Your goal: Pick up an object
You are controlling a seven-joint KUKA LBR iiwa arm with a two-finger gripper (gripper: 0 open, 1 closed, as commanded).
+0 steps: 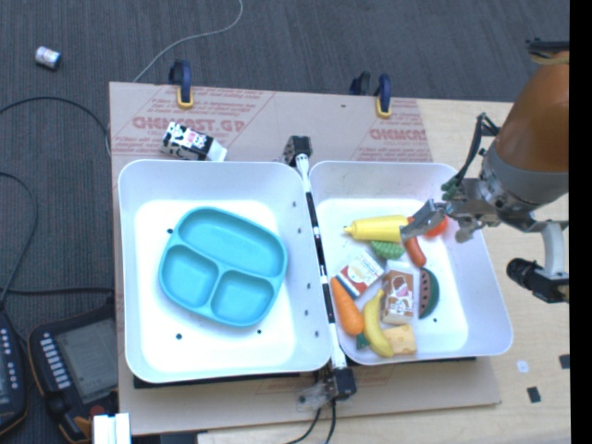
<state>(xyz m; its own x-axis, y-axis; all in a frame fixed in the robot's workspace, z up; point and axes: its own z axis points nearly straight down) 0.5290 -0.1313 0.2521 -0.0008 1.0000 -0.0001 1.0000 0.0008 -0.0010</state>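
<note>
Two bins stand side by side on the bench; I take the right bin [481, 285] as landmark. Nearest to the camera, at its front edge, lie a cheese piece [401, 340] and a banana [373, 326], with a carrot [348, 311] at its left wall. A little farther in are a brown carton [399, 296], a watermelon slice [425, 290] and a small packet [361, 274]. Toward its middle a red sausage [414, 250] lies with its long axis slanting from back-left to front-right. Behind it are a green piece [387, 248] and a yellow corn [377, 228], which lies left to right.

The gripper [431, 218] hangs over the back right part of this bin, its fingers spread, with nothing visible between them. The sausage is just in front of the gripper, the corn just to its left. I judge these two the easiest targets; for the sausage, the fingers should close across its slanted axis.

The left bin [139, 340] holds a blue tray [222, 265], well apart from the gripper.
</note>
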